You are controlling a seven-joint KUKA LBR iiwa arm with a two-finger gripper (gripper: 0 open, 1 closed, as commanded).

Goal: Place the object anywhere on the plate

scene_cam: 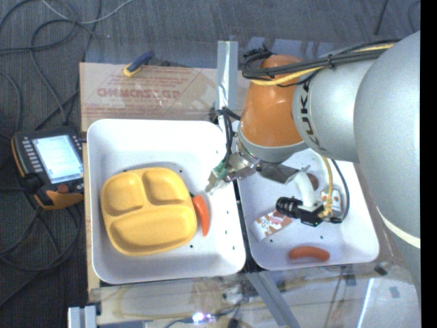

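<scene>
A yellow plate [147, 210] with three compartments lies in the left bin [136, 132], toward its front left. An orange carrot [202, 214] lies on the bin floor against the plate's right edge, pointing toward the front. My gripper [217, 178] hangs just above and behind the carrot's top end, near the left bin's right wall. Nothing is seen held in it. The orange wrist band [270, 115] and the grey arm cover the back of the right bin.
The right bin [362, 244] holds a red-brown sausage [308, 253] at the front, a small printed packet [271, 224] and a brown item [313, 181] partly behind the arm. A teach pendant [48, 162] sits left of the bins, with cardboard [150, 94] behind.
</scene>
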